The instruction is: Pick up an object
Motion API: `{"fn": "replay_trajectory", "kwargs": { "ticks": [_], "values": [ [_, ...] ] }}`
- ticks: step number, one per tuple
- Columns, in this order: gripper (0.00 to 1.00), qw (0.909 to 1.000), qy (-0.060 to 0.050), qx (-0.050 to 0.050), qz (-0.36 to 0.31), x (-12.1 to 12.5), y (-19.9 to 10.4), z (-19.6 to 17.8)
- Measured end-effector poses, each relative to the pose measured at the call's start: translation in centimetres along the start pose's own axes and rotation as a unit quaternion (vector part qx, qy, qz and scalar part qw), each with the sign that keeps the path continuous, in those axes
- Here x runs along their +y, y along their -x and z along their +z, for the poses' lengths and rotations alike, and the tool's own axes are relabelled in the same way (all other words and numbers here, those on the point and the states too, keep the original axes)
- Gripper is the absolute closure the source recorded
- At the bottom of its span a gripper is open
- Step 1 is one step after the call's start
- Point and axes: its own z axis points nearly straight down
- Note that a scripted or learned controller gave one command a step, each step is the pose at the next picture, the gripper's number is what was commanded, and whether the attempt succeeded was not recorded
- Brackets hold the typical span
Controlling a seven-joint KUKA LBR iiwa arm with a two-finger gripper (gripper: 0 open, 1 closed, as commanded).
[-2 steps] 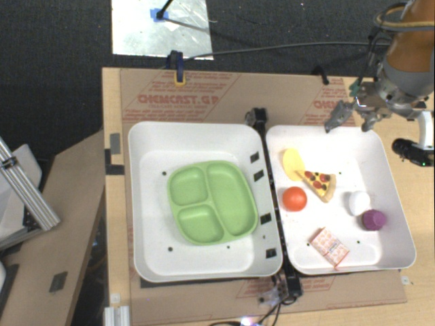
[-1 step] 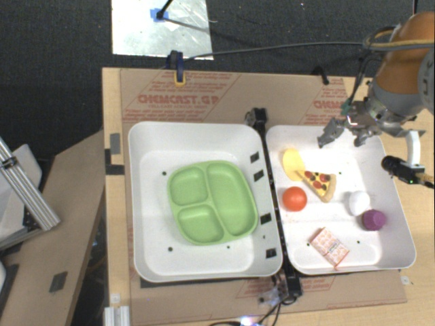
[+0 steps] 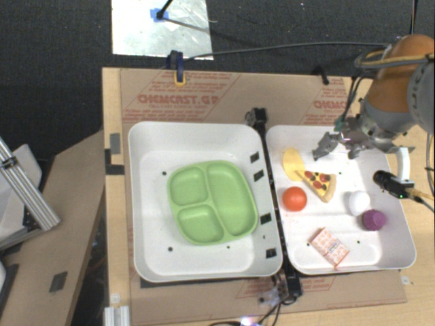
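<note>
My gripper (image 3: pixel 336 151) hangs over the far part of the right bin (image 3: pixel 394 253), open, with nothing between its fingers. Just below and left of it lie a yellow banana-shaped piece (image 3: pixel 292 161) and a toy pizza slice (image 3: pixel 320 183). A red-orange ball (image 3: pixel 294 199) sits near the bin's left wall. A white egg (image 3: pixel 358 201) and a purple object (image 3: pixel 374 219) lie toward the right side. Near the front of this bin rests a pink patterned packet (image 3: pixel 329 245).
The left bin (image 3: pixel 146 250) holds a green divided plate (image 3: pixel 212 201). A black divider with clips (image 3: pixel 266 182) runs between the two bins. The arm's grey body with its orange band (image 3: pixel 401 80) stands over the right bin's far corner.
</note>
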Motion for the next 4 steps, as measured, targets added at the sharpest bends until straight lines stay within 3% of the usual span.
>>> {"fn": "replay_trajectory", "kwargs": {
  "ticks": [1, 2, 4],
  "values": [
    [0.0, 1.0, 0.0, 0.0, -0.002, 1.0, -0.1, 5.5],
    [1.0, 1.0, 0.002, 0.0, -0.003, 1.1, -0.1, 4.3],
    [1.0, 1.0, 0.001, 0.0, -0.002, 1.4, -0.5, -6.3]
  ]
}}
